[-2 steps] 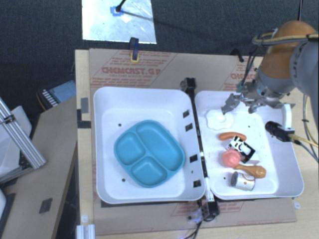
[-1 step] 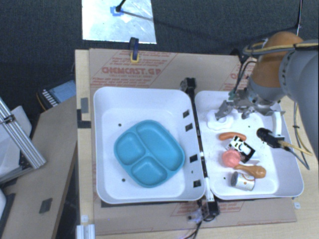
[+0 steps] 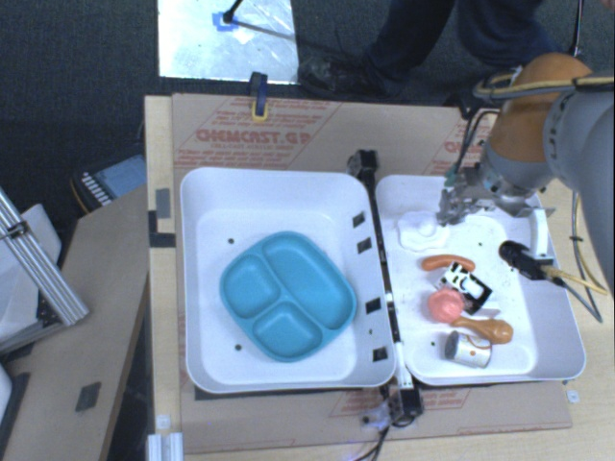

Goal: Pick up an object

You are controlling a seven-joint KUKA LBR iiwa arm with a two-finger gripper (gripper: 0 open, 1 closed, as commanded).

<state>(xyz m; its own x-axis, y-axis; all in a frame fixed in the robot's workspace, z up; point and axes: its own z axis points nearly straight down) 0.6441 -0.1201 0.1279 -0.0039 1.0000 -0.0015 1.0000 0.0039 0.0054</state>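
Both white bins (image 3: 288, 185) looking like smooth plastic, slightly glossy. Blue divided tray (image 3: 286, 296) appearing as matt plastic, smooth. Bench top (image 3: 288, 133) showing as brown cardboard-like board, matt, with red print. Small can (image 3: 468, 349) looking metallic, shining grey. Pink ball (image 3: 445, 304) seeming soft-matt. Orange sausage-shaped piece (image 3: 448, 263) and tan pear-shaped piece (image 3: 485, 328) giving glossy plastic look. Arm shell (image 3: 577, 142) appearing as smooth grey painted surface, orange band (image 3: 524, 128) glossy. Floor sheet (image 3: 226, 27) reflecting like foil.
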